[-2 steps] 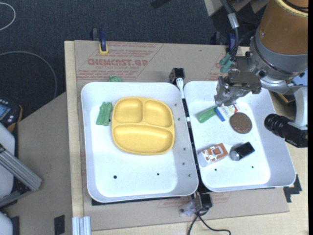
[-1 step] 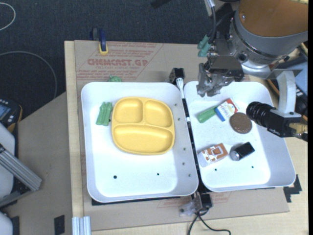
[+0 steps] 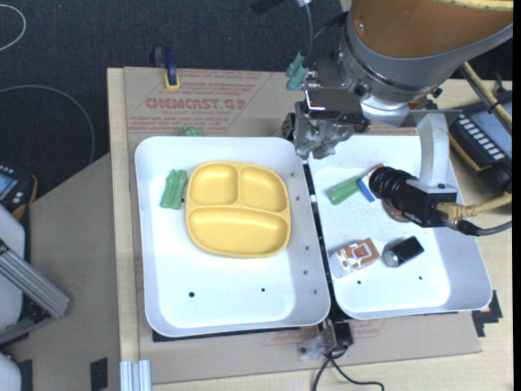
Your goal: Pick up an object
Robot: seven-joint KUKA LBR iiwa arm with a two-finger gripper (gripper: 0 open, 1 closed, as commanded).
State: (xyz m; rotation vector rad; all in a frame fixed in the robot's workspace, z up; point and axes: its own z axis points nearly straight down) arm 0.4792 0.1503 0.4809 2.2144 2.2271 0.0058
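Nearest, in the right bin (image 3: 468,296): an orange-and-white card (image 3: 356,256) beside a small dark object (image 3: 403,251). Farther back, a green block (image 3: 345,190), long axis slanting up to the right. Farthest, at the bin's back left corner, the gripper (image 3: 313,147), just up-left of the block, apart from it. Open or closed: cannot tell.
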